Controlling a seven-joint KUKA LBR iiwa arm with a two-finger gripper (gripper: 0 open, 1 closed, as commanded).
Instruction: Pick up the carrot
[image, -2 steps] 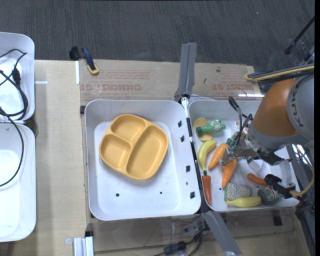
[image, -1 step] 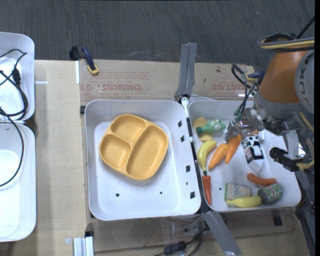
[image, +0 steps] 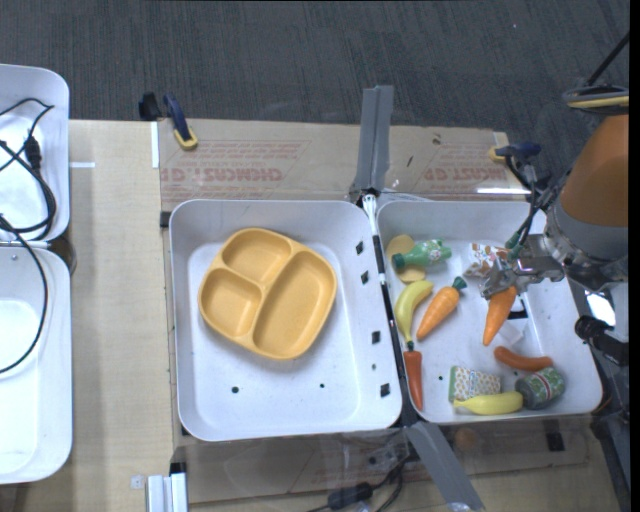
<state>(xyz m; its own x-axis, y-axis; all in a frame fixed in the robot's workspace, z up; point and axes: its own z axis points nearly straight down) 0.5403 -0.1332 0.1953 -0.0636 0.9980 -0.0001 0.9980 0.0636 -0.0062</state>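
Listing from the left, we record: left bin (image: 190, 330), holding one yellow divided plate (image: 267, 291) near its middle. Right bin (image: 560, 212), contents as we find them: a chili (image: 413, 378) against the left wall; a banana (image: 410, 303) beside it; a green toy (image: 422, 255) above the banana. One carrot (image: 439, 306) lies loose, just right of the banana. A second carrot (image: 498, 313) hangs tilted under the gripper (image: 505, 278), its leafy top seemingly pinched between the fingers, though we see that spot poorly. Lower right: a sausage (image: 522, 359), a yellow banana (image: 489, 403), a small can (image: 541, 387).
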